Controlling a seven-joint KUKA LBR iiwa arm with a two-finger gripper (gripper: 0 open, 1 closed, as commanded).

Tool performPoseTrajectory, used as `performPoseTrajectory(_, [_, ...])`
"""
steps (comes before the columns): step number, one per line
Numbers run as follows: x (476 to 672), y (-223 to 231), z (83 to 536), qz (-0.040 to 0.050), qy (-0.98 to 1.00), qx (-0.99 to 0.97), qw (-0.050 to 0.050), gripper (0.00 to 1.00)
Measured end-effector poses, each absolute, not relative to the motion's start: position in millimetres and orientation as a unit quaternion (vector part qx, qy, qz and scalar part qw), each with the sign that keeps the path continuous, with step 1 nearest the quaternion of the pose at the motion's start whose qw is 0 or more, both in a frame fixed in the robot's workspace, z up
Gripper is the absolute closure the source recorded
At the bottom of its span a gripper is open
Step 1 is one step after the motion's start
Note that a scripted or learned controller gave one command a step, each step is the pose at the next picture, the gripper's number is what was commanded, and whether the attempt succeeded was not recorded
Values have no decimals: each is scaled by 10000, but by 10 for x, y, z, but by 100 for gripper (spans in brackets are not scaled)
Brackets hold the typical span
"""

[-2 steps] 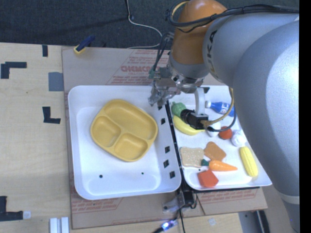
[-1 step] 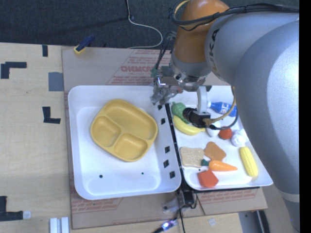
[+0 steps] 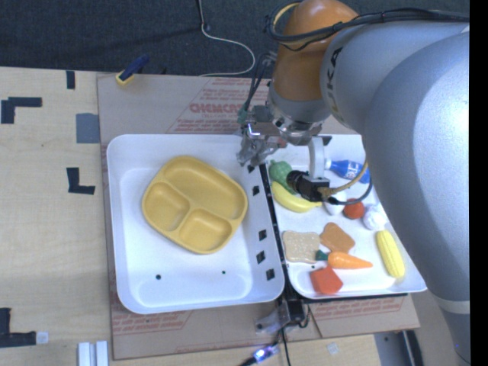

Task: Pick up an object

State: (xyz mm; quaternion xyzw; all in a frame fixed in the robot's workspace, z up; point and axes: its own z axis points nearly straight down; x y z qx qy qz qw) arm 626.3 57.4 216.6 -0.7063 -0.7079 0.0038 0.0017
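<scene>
At the far left the desk lies bare. Next comes the left bin, in which a yellow compartment plate is set toward the back, with open white floor left in front of it.

The end effector is seen over the back end of the rims where the two bins meet, just off the plate's far right corner. Whether it is open or closed cannot be told, and nothing is seen held in it.

The likeliest thing to be picked is taken to be the green toy vegetable, just to the right of the end effector and slightly nearer the front, inside the right bin. The banana lies touching it on the front side, its long axis running from back-left to front-right.

A short shift right and down is judged sufficient. Room is tight there: the bin wall stands close on the left and the banana crowds the front.

Further right and forward, a bread slice, a carrot and a corn cob are spread with more space around them.
</scene>
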Motion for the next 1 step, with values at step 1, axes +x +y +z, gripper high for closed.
performPoseTrajectory(1, [6369,685,2249,25,-7084,-7058,19,100])
